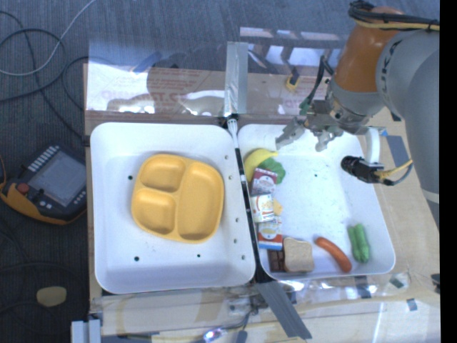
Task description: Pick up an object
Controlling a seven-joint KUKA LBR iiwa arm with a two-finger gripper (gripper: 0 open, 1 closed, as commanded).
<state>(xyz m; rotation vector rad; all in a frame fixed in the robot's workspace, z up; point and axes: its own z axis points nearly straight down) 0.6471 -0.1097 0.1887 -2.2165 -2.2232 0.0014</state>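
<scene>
1. The tool, fingers spread wide and holding nothing, hangs over the right bin at its far rim.
2. A sausage lies at that bin's near edge, beside a green pickle.
3. A yellow tray sits in the left bin.

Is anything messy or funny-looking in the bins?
Nothing is spilled or broken. The odd part is the crowding: the cartons and other toy food are jammed against the right bin's left wall, some overlapping. The yellow tray in the left bin sits slightly askew.
</scene>
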